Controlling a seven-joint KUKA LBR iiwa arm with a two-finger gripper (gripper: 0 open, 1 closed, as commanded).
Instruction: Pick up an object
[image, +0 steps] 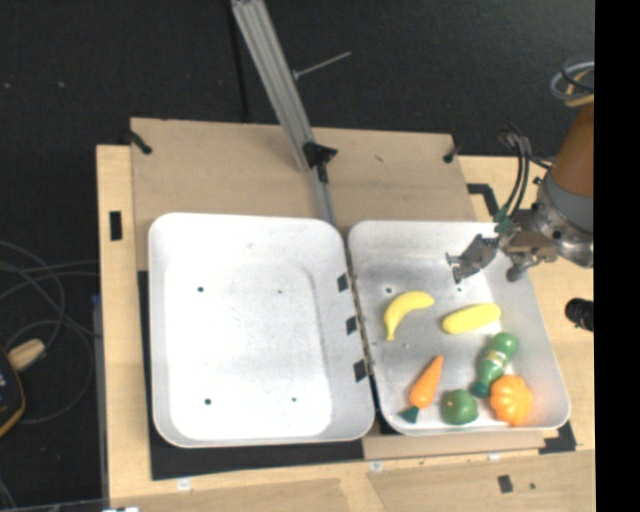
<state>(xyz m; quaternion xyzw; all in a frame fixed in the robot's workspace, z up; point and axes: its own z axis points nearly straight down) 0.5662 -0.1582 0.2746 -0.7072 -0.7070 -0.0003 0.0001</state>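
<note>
Where dimpled metal shines, curved banana (406, 310) lies.

You can't tell how the claw (468, 262) stands, too small and blurred, and the arm (570, 200) is cut off by the right edge.

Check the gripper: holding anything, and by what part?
Nothing held. The gripper hangs above bare floor of the right bin, apart from the banana and lemon below it.
</note>
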